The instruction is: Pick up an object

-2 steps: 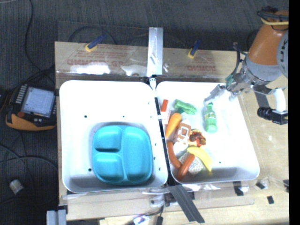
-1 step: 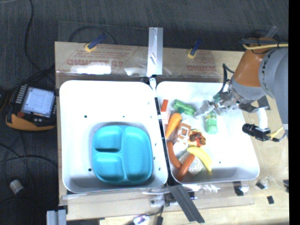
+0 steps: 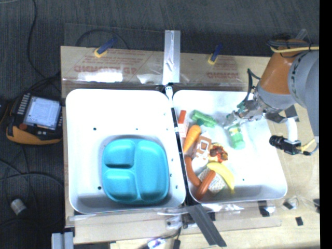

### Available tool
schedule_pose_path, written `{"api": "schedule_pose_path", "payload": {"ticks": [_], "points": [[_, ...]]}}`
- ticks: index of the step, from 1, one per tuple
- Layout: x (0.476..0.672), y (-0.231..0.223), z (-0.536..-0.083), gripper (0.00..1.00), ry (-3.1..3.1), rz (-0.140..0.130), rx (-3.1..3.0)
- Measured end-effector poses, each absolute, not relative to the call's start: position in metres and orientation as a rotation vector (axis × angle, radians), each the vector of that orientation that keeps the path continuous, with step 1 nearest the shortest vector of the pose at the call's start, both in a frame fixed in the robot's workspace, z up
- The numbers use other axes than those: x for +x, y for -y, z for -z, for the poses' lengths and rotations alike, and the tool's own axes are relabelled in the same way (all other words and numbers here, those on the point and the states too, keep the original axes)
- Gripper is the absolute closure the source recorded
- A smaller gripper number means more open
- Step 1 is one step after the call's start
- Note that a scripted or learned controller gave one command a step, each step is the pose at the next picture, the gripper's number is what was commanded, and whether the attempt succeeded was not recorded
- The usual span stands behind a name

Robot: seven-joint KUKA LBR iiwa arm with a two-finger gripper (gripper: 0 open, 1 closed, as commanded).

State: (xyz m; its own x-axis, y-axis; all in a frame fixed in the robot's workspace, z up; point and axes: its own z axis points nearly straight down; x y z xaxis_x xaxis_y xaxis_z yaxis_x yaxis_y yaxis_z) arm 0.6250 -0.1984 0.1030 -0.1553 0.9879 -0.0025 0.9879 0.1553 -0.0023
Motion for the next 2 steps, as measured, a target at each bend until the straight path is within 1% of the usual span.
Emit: {"api": "schedule_pose_path", "payload": {"ticks": [1, 2], "points": [[0.667, 0.170, -0.206, 1.00, -2.332, 0.003, 2.102], [0.660, 0.183, -0.214, 1.00, -2.326, 0.006, 2.109]]}}
